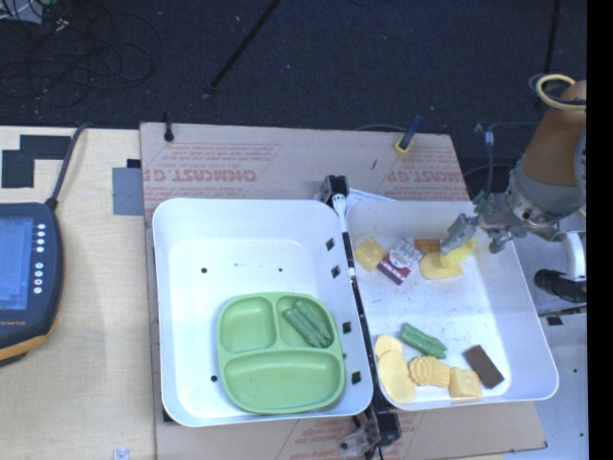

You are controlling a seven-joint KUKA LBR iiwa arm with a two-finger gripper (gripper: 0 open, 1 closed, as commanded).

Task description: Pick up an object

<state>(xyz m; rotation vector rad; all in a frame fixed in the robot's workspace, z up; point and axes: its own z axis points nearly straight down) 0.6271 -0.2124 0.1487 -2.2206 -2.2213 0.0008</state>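
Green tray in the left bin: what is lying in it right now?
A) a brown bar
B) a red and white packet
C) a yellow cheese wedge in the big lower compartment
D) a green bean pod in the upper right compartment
D: the green tray in the left bin holds one green bean pod in its upper right compartment; the brown bar and the red and white packet lie in the right bin.

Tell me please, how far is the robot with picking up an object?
Done: the arm has brought the gripper into the right bin, at a yellow piece near the far wall. In hand: nothing clearly; that piece looks to lie on the bin floor. Left: to grasp and lift. The green bean and brown bar lie apart, nearer the camera.
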